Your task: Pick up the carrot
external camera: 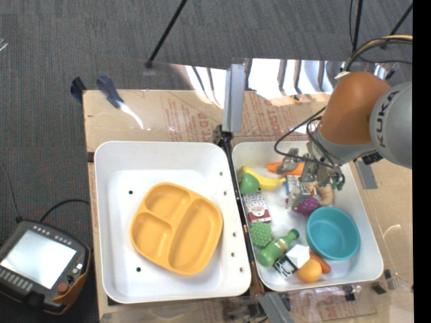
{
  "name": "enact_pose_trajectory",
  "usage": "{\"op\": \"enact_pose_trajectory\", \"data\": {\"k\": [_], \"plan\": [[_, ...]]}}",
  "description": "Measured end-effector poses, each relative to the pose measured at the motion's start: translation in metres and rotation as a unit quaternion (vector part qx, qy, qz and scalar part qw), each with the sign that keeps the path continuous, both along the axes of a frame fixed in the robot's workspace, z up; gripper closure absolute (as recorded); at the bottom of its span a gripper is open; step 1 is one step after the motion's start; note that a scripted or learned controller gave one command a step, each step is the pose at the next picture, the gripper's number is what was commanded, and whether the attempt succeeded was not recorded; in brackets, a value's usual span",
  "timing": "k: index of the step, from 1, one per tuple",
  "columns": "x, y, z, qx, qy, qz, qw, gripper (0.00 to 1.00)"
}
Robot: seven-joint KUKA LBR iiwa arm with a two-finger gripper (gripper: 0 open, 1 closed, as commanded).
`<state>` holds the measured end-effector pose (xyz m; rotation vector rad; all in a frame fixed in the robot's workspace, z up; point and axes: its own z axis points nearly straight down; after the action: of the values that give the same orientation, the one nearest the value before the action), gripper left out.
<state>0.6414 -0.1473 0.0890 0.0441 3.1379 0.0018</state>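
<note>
1. The gripper [308, 175] is seen low over the far part of the right bin [372, 244], reached in from the right; whether it is open or closed cannot be told from this slant, since the wrist hides much of it.
2. The carrot [281, 167] is judged to be the orange piece lying at the far end of that bin, just left of the gripper and just beyond the banana [264, 180]. Nothing is seen held.
3. The clutter is tight: a purple toy [307, 204] sits just below the gripper, a blue bowl [332, 233] lies nearer, and a green bottle [276, 248] and an orange fruit [310, 271] are crowded at the near end.
4. A miss is likely if the descent is made where the gripper now hangs, because the carrot lies off to its left.
5. The banana could be caught instead, being nearly in contact with the carrot.
6. The carrot could be pushed against the bin's far wall and slip away.
7. The yellow divided plate [177, 228] in the left bin [108, 180] is well apart and at no risk.
</note>
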Motion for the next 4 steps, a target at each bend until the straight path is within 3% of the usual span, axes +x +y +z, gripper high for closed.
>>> {"op": "enact_pose_trajectory", "data": {"k": [1, 2, 3, 4], "plan": [[0.002, -0.005, 0.001, -0.0002, 0.0, 0.034, 0.9994, 0.0], [0.004, 0.014, 0.0, 0.0004, 0.0, 0.035, 0.9994, 0.0], [0.006, 0.015, 0.011, 0.0002, -0.003, 0.036, 0.9993, 1.0], [0.006, 0.015, 0.011, 0.0003, -0.002, 0.036, 0.9993, 0.0]]}}
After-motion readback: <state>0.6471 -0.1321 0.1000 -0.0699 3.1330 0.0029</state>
